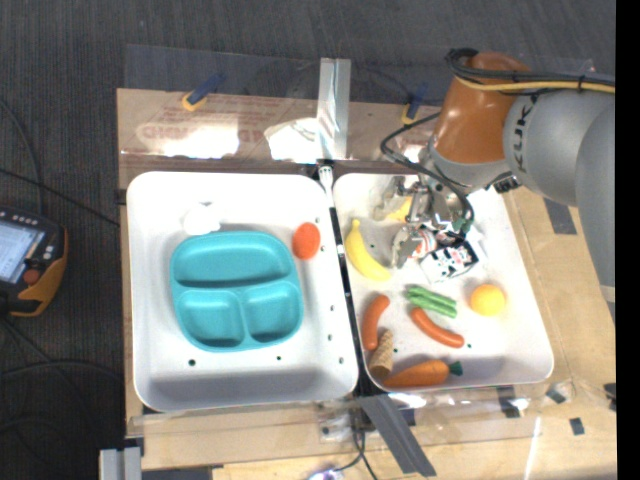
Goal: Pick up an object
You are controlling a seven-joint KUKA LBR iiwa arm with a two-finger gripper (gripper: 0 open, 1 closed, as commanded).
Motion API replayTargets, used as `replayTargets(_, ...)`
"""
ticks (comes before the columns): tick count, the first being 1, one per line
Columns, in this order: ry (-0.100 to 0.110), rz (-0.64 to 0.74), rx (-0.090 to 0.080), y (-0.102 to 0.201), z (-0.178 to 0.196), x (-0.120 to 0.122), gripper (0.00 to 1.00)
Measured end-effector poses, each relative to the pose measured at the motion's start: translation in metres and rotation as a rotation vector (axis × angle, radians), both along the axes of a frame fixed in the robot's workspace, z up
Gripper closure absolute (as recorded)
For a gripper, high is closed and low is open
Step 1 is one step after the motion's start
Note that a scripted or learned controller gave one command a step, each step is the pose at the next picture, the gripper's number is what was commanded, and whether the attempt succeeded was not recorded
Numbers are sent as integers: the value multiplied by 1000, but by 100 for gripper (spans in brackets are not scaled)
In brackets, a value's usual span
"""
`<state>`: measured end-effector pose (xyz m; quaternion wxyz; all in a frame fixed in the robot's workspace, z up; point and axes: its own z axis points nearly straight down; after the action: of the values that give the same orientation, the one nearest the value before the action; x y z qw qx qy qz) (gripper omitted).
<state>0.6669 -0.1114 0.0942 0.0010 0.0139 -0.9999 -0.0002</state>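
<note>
The carrot [415,373] is lying nearest you, at the right bin's [530,313] front edge. The arm [560,143] is reaching over that bin's far half, its claw [418,230] hanging beside the banana [362,253] — whether it is gripping anything, you cannot tell. The banana is looking light, stiff and smooth — likely slippery — so take it across its middle.

A wooden bench [150,108] bears two white bins [150,268] side by side.
</note>
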Motion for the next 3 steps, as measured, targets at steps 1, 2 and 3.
replayTargets(1, -14, -26, -2, -30, -4, -40, 0)
replayTargets(2, -16, 27, -4, 5, -4, -30, 0)
replayTargets(3, -11, 74, -4, -30, -4, -110, 0)
